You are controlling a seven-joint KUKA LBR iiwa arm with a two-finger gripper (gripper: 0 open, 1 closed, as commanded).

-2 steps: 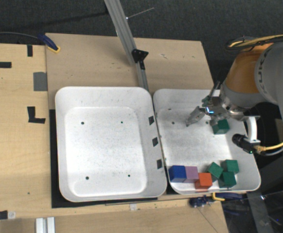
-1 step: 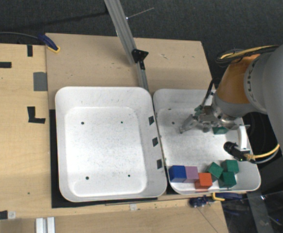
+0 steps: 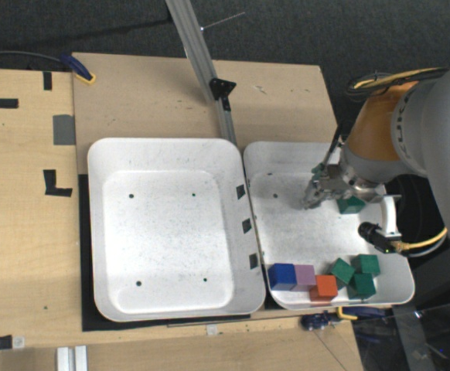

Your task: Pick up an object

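My gripper reaches in from the right over the middle of the right bin, its tips low near the bin floor. A green block lies just right of the gripper, partly hidden by the wrist. Along the bin's front edge sit a blue cube, a lilac block, an orange cube and three more green blocks. I see nothing between the fingers from this angle.
The left bin stands beside the right one on the wooden bench. A slanted metal bar with a black clamp runs down to the bins' shared back corner. A cable with a black plug hangs off the wrist.
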